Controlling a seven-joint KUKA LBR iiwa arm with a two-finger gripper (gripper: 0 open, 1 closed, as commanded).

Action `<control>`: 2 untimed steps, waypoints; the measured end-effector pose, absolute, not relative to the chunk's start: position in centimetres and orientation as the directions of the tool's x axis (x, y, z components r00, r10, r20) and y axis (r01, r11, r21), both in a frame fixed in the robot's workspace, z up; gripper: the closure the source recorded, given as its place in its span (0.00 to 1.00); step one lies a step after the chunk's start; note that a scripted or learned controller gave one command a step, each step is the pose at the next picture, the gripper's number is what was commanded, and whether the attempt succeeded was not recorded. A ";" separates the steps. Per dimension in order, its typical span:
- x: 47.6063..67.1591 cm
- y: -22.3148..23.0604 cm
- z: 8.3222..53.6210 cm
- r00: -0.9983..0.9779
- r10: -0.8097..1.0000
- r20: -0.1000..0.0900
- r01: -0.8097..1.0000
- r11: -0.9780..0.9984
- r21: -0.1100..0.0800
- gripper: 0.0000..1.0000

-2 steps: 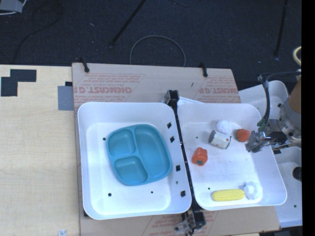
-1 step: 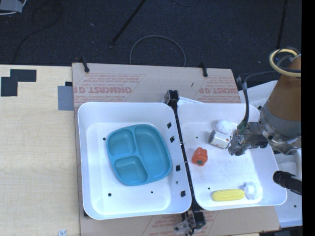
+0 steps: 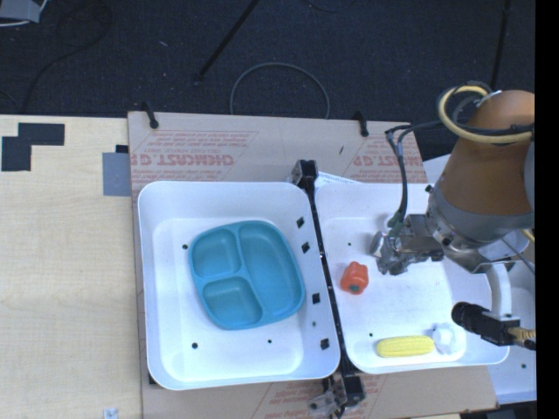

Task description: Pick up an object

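Reaching in from the right, grey arm (image 3: 485,173) with orange band, wrist low over right bin (image 3: 410,212), presumably to approach a pick; left bin (image 3: 166,234) bearing blue divided plate (image 3: 247,273), lying flat; gripper (image 3: 391,256) just beside orange object (image 3: 354,278), nothing seen grasped, clench or release not discernible; yellow corn cob (image 3: 404,346) near front wall; small white piece (image 3: 445,339) beside it.

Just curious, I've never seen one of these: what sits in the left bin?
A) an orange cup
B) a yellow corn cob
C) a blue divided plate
C: the blue plate lies in the left bin; the corn is in the right bin.
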State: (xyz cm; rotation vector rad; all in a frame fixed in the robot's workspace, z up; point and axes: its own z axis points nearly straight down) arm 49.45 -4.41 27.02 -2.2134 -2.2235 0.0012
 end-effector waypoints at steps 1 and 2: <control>49.8 0.8 26.9 -0.004 1.000 0.002 1.000 0.004 -0.004 1.00; 49.9 5.7 24.7 -0.001 1.000 0.000 1.000 0.001 -0.007 1.00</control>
